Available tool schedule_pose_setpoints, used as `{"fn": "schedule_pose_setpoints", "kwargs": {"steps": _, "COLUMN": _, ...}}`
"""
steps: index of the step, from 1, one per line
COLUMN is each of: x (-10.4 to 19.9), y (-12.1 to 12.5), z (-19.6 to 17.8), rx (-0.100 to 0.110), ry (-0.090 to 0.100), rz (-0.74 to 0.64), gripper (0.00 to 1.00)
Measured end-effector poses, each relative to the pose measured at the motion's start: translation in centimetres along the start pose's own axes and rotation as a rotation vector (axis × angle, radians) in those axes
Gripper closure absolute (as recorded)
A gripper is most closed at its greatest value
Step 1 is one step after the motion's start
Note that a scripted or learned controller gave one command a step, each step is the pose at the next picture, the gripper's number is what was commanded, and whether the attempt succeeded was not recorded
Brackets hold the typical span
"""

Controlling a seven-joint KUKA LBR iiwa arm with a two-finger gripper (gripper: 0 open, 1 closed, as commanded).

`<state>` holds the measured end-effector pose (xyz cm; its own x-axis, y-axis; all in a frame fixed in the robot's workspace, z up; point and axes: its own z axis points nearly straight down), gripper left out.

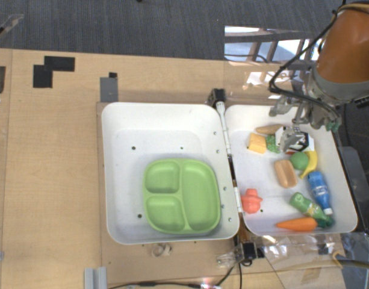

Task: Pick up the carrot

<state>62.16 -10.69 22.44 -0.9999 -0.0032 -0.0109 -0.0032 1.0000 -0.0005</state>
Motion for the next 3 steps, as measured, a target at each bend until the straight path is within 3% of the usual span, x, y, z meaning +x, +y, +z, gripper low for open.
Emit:
{"fn": "schedule_pose_setpoints", "kwargs": {"steps": 1, "x": -3.2, "y": 1.5, "z": 13.4, "rx": 0.000, "ry": -0.007, "rz": 0.018, "gripper": 0.00}}
{"fn": "schedule_pose_setpoints", "kwargs": {"steps": 2, "x": -4.3, "y": 2.0, "z": 13.6, "rx": 0.001, "ry": 0.019, "rz": 0.070, "gripper": 0.00}}
{"fn": "schedule_pose_setpoints", "kwargs": {"steps": 3, "x": -3.1, "y": 2.5, "z": 13.7, "rx": -0.001, "ry": 0.001, "rz": 0.219, "gripper": 0.00}}
